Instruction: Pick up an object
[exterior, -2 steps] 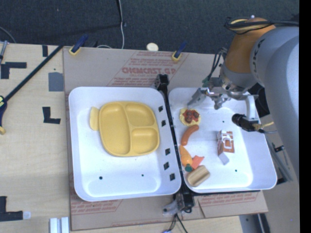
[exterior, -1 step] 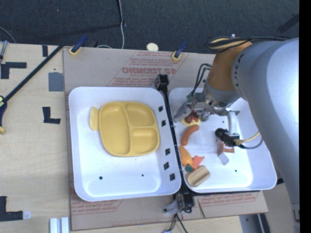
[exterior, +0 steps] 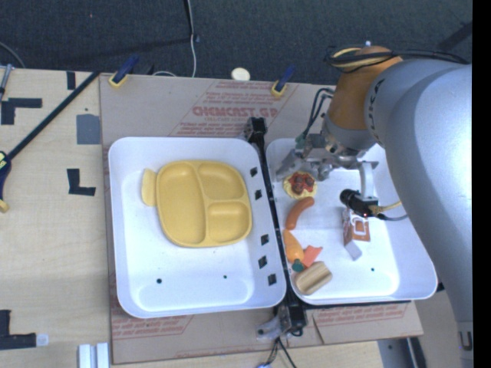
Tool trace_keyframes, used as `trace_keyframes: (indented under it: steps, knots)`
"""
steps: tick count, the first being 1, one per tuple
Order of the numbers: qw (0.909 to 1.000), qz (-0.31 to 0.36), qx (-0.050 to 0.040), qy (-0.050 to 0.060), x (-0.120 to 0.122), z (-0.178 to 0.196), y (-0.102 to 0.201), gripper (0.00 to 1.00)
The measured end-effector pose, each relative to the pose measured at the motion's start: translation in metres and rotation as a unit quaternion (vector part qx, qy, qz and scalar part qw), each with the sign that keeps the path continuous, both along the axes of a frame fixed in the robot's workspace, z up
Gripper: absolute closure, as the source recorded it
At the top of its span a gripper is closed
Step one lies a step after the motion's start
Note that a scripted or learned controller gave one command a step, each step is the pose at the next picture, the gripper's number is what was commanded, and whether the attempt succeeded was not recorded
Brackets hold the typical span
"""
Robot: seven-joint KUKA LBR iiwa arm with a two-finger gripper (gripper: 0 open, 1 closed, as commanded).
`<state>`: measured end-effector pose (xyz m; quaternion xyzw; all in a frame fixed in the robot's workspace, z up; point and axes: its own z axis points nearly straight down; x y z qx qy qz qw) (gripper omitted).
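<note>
Gripper (exterior: 307, 162) (metal, perhaps) — over round pizza (exterior: 299, 182)

divided tray (exterior: 203, 203) in left bin (exterior: 126, 205), toy foods (exterior: 301, 228) in right bin (exterior: 399, 271)

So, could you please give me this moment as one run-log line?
arm: over right bin | pincer: above pizza toy | sausage: untouched | yellow tray: left bin

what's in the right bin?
Right bin: pizza slice, hot dog, carrot, bread roll, small box. The arm covers its far right corner.
</note>
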<state>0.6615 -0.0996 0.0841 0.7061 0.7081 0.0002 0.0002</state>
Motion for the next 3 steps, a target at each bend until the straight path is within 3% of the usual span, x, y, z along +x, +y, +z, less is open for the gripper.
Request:
trace_keyframes:
  steps: [1, 2, 3]
  knots:
    - [1.0000, -0.001, 0.0000, 0.003, -0.064, 0.000, 0.003, 0.00]
    - [1.0000, -0.001, 0.0000, 0.000, -0.061, 0.010, 0.004, 1.00]
    - [1.0000, 0.003, 0.0012, -0.003, -0.060, 0.106, 0.086, 1.00]
